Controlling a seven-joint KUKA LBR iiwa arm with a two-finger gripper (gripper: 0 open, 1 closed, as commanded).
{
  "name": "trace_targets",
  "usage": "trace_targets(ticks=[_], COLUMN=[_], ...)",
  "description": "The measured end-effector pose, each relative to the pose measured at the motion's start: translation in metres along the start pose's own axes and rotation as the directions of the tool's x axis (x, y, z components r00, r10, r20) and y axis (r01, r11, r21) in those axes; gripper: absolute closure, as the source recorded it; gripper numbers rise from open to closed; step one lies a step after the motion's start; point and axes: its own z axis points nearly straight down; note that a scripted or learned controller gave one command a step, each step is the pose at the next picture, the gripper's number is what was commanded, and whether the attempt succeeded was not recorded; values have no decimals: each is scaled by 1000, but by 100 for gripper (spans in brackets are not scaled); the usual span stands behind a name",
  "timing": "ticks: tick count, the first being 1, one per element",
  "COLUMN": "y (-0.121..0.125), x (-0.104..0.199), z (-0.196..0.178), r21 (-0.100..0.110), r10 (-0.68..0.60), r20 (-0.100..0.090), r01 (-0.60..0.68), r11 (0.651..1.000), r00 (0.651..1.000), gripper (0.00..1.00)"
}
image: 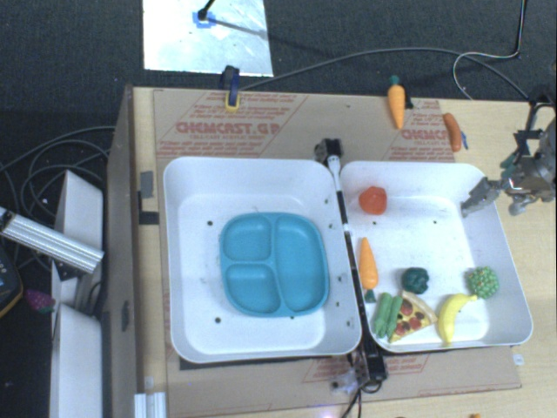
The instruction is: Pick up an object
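Right bin (435, 203) holds tomato (373, 200), carrot (368, 264), broccoli (482, 282), banana (452, 313).

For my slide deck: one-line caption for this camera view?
Gripper at the right bin's edge, toy food inside; blue plate in the left bin.

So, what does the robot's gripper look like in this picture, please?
The gripper is grey metal, with a blocky, dark-and-silver mechanical body behind it near the picture's right edge. One slim grey finger points toward the right bin. No markings are legible.
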Motion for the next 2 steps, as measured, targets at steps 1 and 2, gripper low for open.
trace_targets(ticks=[1, 2], y=[-40, -55], x=[41, 67], z=[85, 181], r21=[6, 4], r10=[1, 1], r20=[-3, -3], r01=[-1, -1], r11=[1000, 1000], r00=[1000, 1000], gripper=[0, 0])
